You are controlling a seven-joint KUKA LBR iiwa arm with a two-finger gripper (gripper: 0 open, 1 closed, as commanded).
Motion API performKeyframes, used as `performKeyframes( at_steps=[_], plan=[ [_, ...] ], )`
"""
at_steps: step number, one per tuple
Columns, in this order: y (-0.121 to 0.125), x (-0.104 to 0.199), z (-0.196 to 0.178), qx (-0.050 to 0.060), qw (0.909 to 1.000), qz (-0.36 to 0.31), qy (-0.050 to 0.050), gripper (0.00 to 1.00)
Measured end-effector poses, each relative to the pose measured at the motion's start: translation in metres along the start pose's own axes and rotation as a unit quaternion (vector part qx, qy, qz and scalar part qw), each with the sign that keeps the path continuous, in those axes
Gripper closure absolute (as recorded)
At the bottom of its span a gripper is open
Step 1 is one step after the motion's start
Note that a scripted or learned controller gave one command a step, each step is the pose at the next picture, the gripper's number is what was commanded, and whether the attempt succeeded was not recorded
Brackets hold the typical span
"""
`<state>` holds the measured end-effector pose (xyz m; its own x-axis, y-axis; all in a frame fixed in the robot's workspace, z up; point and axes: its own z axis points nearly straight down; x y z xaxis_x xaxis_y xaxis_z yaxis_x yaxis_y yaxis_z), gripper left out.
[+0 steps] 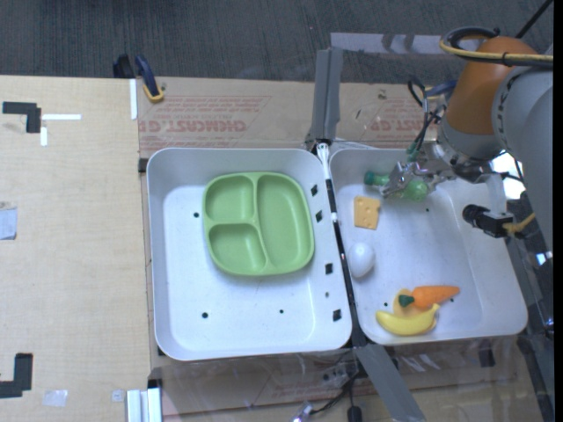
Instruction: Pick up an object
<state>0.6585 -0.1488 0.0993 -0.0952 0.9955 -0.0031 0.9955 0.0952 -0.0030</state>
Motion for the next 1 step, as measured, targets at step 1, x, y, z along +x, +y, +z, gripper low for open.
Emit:
performKeyframes(
  at_steps=[1],
  plan=[
    [0.0049,0.0811,-0.0918,-0.001,0.9990,-0.046,0.001,1.00]
  ],
)
